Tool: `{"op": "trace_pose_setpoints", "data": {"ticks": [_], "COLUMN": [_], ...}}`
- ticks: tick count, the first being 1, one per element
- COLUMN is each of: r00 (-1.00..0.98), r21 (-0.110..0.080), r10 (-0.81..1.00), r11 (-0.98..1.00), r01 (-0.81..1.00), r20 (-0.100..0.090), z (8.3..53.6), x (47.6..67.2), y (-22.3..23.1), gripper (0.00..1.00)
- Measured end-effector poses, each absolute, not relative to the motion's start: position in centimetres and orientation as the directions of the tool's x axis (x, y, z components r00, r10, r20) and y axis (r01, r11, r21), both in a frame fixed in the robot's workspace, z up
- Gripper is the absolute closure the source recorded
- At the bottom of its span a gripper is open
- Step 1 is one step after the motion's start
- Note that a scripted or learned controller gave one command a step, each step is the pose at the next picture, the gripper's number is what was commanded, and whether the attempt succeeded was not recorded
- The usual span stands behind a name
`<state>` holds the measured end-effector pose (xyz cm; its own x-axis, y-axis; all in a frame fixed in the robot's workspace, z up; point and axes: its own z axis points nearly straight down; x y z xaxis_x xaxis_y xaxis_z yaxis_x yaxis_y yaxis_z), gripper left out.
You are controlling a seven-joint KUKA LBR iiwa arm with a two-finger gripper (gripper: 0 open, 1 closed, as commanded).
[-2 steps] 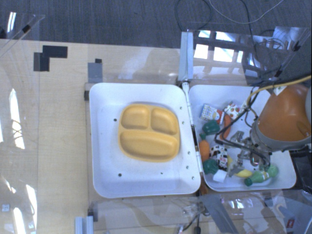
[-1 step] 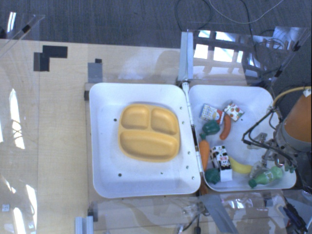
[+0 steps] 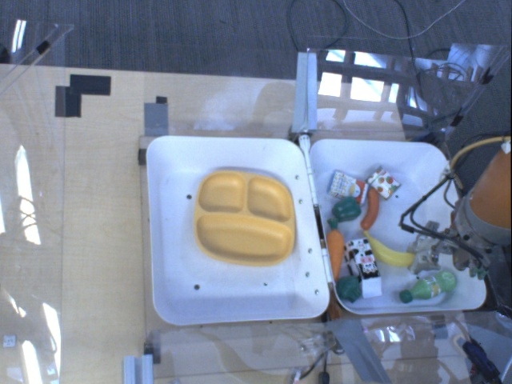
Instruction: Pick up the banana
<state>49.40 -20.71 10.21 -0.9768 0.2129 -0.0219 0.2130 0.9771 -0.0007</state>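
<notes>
Banana (image 3: 390, 254) — right end behind gripper (image 3: 438, 256)

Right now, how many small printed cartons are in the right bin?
3: one carton at upper left, another right of it, a third between carrot and banana. Others could be hidden.

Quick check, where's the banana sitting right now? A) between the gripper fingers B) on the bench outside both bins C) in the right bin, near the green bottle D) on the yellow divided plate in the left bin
C: the banana lies on the floor of the right bin, just up-left of the green bottle and beside the cow-print carton.
</notes>
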Motion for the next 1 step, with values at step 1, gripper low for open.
{"op": "trace_pose_setpoints", "data": {"ticks": [1], "r00": [-0.714], "r21": [0.007], "r10": [0.7], "r11": [0.715], "r01": [0.7], "r20": [-0.009], "z": [8.92], "x": [52.3], "y": [-16.26], "gripper": [1.0]}}
